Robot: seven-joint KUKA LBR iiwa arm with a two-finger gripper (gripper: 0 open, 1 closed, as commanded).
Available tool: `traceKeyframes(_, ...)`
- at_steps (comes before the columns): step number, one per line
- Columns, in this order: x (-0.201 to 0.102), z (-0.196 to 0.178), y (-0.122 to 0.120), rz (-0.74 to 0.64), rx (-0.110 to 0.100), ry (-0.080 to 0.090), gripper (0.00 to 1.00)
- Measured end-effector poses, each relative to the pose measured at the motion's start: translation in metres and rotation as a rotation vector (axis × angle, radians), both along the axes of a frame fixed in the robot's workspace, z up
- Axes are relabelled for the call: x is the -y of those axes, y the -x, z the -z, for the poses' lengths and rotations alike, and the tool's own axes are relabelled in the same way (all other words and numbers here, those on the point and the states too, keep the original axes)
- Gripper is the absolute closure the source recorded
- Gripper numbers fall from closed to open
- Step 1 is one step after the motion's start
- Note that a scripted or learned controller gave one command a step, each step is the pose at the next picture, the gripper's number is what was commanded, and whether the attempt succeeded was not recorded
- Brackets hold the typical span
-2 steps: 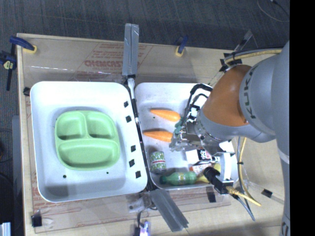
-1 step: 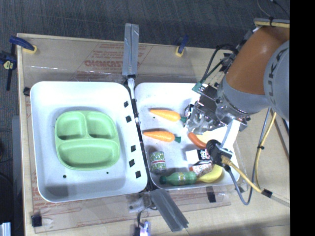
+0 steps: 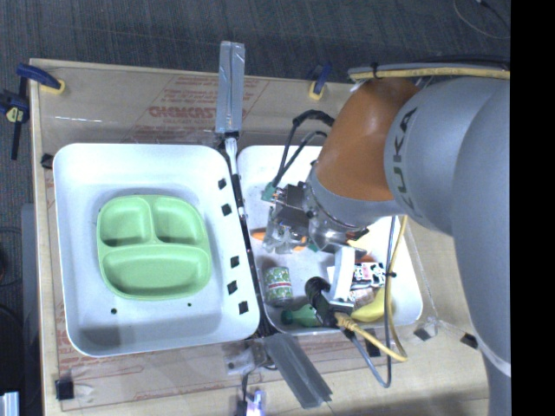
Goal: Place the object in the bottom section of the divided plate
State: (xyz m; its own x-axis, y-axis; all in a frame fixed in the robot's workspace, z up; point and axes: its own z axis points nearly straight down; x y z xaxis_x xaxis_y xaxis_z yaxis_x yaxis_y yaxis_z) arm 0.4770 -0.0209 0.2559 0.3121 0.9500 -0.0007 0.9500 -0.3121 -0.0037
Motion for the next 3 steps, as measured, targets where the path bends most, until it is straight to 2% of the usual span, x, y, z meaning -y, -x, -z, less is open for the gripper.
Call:
traceKeyframes(1,-0.096,0.066,-0.009,0.225,-0.004,0.001,1.00)
traceKeyframes(2,-0.150,0.017,0.001,0.080,0.001,0.000,1.00)
traceKeyframes(3,-0.126,0.158,0.002,0.095,-0.003,0.001,1.00)
